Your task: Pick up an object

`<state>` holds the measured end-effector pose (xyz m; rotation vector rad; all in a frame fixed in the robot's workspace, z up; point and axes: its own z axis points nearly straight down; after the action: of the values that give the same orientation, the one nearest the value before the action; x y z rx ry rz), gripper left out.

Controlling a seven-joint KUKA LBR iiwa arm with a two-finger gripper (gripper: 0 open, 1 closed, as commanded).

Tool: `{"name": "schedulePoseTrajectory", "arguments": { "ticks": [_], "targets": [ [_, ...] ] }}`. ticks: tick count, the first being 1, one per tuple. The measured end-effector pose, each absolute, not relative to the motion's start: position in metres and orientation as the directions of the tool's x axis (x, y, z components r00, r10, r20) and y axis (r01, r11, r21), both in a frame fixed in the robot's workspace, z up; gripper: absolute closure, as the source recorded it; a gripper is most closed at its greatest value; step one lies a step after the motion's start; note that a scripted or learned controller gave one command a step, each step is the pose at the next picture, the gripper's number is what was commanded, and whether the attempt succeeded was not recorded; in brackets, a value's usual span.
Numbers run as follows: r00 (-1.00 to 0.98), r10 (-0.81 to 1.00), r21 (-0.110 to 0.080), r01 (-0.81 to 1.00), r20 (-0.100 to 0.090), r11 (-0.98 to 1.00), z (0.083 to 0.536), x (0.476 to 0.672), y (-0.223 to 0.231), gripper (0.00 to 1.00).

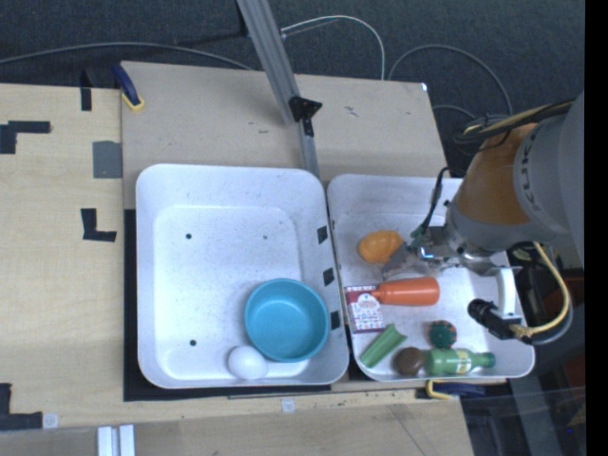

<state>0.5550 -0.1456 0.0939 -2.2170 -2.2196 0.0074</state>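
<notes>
Bench: pale wooden top bearing two shallow white plastic bins side by side.
Left bin: round blue plastic bowl; small white ball touching the bowl's lower left.
Right bin: long orange carrot-shaped toy, the landmark.
Around the carrot: orange rounded fruit just above; red-and-white flat packet at its left end; green wedge, brown ball, green bottle, dark green round piece below.
Gripper: just above the carrot's right half, beside the fruit; open or closed, cannot tell.
</notes>
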Motion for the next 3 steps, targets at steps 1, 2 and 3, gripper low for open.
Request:
{"name": "schedulePoseTrajectory", "arguments": {
  "ticks": [1, 2, 3],
  "targets": [
    [-0.003, 1.0, -0.004, 1.0, 0.001, 0.003, 0.107, 0.556, -0.145, 1.0],
    [-0.001, 1.0, 0.003, 1.0, -0.001, 0.001, 0.151, 0.558, -0.152, 1.0],
    [-0.001, 1.0, 0.002, 1.0, -0.001, 0.001, 0.194, 0.555, -0.148, 1.0]
  ]
}}
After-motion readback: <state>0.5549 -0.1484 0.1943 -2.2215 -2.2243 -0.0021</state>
